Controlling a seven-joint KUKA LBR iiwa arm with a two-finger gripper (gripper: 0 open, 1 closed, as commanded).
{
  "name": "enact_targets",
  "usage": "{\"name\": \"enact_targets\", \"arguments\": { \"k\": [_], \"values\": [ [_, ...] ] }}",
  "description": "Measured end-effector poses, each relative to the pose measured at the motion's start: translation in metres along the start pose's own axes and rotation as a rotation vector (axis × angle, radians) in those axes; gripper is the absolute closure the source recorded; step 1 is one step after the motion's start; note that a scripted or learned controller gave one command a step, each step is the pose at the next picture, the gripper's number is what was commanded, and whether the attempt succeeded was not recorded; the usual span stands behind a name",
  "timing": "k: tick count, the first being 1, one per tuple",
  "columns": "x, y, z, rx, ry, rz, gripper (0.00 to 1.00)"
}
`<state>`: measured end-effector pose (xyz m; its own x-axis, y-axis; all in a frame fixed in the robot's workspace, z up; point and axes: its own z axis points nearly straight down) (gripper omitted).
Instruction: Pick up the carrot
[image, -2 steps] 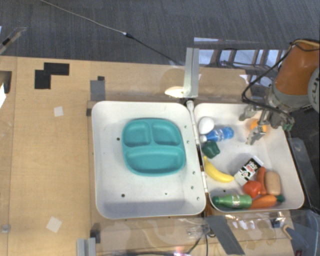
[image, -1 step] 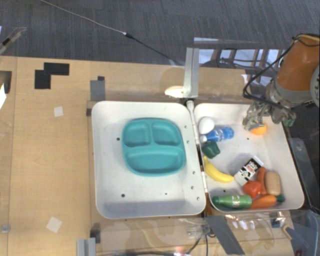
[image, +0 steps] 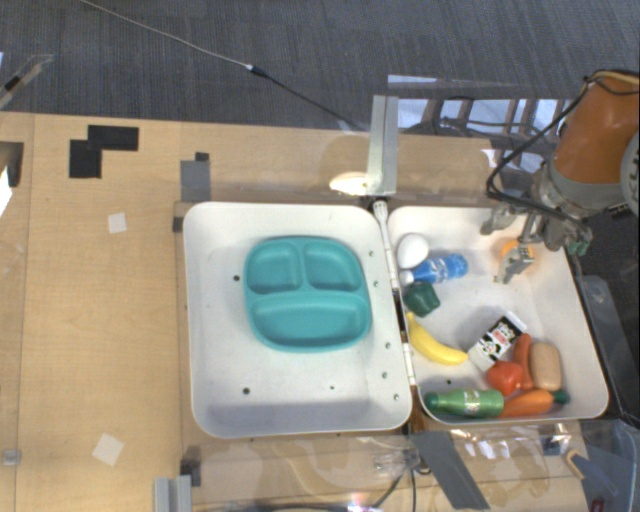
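Observation:
The carrot (image: 530, 403), orange with a green stub at its right end, lies along the front wall of the right bin (image: 590, 330), beside a green cucumber-like piece (image: 466, 402). My gripper (image: 521, 250) hangs over the far right part of that bin, well behind the carrot, and its fingers stand open. A small orange object (image: 510, 247) shows just beneath the gripper, partly hidden by it; I cannot tell whether they touch. Nothing is visibly held.
The right bin also holds a white egg (image: 411, 248), a blue bottle (image: 440, 268), a dark green block (image: 422, 297), a banana (image: 434, 342), a black-and-white box (image: 496, 338), a red piece (image: 506, 377) and a tan bun (image: 546, 364). A teal divided tray (image: 306, 293) lies in the left bin (image: 215, 400).

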<state>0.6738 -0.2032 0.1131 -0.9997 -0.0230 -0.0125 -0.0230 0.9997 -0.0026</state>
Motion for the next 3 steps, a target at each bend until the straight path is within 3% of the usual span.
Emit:
{"name": "enact_targets", "arguments": {
  "k": [1, 3],
  "values": [
    [0.001, -0.0016, -0.0433, 0.0, -0.002, 0.345, 0.0],
    [0.0015, -0.0015, -0.0423, 0.0, 0.0, 0.344, 0.0]
  ]
}}
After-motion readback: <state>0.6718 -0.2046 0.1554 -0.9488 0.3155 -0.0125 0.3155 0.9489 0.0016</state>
